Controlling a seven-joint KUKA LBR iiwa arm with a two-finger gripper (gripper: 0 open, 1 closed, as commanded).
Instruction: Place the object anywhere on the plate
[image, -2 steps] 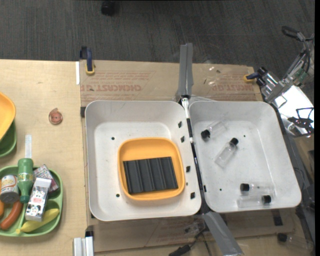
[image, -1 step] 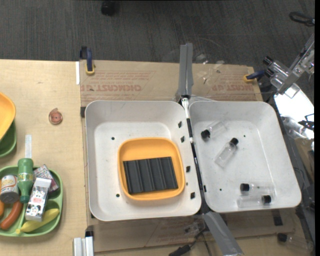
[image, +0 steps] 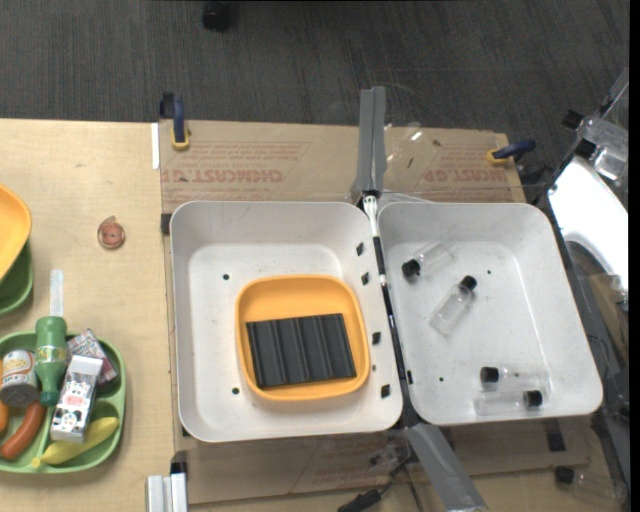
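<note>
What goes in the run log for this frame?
plate: left bin, holds dark ridged block | clear vials: right bin

Orange plate (image: 300, 296) in left bin, dark ribbed slab (image: 302, 350) flat on it

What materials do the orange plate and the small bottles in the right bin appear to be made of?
Orange plate: likely matte plastic, uniform colour and rounded moulded rim. Small bottles: apparently clear plastic or glass, since the white bin shows through them; their caps look black.
</note>
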